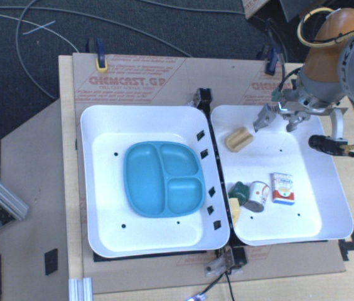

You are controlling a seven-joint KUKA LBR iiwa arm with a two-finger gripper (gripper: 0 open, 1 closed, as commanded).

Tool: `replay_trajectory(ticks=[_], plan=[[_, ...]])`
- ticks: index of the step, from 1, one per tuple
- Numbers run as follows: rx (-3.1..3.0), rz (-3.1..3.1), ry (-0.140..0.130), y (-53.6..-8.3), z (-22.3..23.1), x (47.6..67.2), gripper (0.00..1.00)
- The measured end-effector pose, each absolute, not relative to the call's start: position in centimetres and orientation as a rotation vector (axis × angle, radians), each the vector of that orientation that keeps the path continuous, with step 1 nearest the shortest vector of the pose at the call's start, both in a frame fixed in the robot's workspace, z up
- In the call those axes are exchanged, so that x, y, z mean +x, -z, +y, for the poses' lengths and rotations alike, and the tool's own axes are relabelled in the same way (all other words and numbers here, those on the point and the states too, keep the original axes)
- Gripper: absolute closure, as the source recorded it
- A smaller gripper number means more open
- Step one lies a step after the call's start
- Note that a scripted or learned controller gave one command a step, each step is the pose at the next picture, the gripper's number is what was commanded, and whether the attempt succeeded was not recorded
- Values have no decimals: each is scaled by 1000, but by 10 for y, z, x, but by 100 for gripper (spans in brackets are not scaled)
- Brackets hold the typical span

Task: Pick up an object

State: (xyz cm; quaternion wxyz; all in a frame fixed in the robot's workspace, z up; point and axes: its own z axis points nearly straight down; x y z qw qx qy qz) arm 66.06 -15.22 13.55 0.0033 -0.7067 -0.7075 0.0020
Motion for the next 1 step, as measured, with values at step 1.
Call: replay_trajectory(ticks=[1], plan=[[-2224, -2223, 3, -88, -153, 662, 0]])
